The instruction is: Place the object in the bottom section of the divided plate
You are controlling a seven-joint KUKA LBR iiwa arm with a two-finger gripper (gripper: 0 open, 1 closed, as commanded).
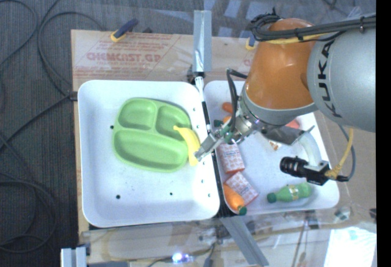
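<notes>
Two white bins (98,198) (317,198) sit on one bench (122,55). One green plate (149,134) with three sections and one banana (188,142) lie just left of the jaws. Right of them lie two packets (231,159) (242,186), one carrot (233,198) and one green bottle (290,193).

Lime-green divided plate (149,135) in the white left bin (98,198), with a yellow banana (188,141) at its right rim; the arm (305,70) is grey with an orange band and black lettering. The white right bin (327,198) holds an orange carrot (232,198) with a green tip, a green bottle (291,193) with a yellow label, and two packets (235,169) patterned red and white. The bench board (128,58) is pale brown with faded red print, above grey carpet (36,46) crossed by black cables.
</notes>
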